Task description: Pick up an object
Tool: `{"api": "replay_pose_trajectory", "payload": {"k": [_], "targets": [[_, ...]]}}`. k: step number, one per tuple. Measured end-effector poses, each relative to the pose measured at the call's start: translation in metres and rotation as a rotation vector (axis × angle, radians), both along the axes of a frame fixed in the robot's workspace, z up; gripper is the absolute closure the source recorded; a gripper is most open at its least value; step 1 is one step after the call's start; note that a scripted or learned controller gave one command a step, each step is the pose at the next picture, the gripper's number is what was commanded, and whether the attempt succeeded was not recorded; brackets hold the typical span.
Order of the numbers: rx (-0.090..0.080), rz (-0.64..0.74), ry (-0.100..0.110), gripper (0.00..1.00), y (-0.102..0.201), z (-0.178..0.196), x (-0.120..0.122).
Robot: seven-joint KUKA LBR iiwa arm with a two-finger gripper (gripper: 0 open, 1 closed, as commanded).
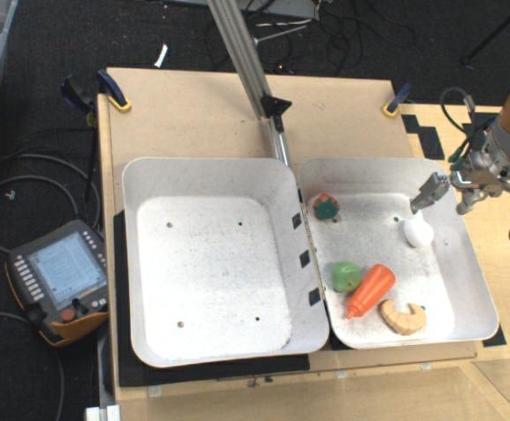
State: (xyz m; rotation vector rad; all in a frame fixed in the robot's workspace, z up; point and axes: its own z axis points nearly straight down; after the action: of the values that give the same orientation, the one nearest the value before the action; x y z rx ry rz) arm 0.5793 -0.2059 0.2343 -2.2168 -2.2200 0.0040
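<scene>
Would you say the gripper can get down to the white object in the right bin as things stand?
Probably yes. The gripper hangs open just above and right of the white object, which lies apart from the other items with nothing over it.

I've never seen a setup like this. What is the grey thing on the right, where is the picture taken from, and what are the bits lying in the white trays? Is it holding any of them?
The picture comes from one camera fixed above a workbench, looking down at a slant. The grey thing at the right is a robot arm, and at its end is a gripper, a hand with two fingers. Those fingers stand apart, with nothing between them, so it holds nothing.

On the bench sit two shallow white bins side by side. The objects lie in the right bin, under the arm: a white egg-shaped object just below the gripper, a small green and orange toy near the back, a green round object, an orange carrot-shaped object leaning beside it, and a tan curved piece at the front. The left bin is next to it.

The arm's job is to pick one object up.
</scene>
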Motion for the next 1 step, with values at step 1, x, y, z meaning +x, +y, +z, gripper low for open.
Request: {"api": "replay_pose_trajectory", "payload": {"k": [1], "targets": [[-0.001, 0.001, -0.003, 0.00, 0.0003, 0.0025, 0.0005]]}}
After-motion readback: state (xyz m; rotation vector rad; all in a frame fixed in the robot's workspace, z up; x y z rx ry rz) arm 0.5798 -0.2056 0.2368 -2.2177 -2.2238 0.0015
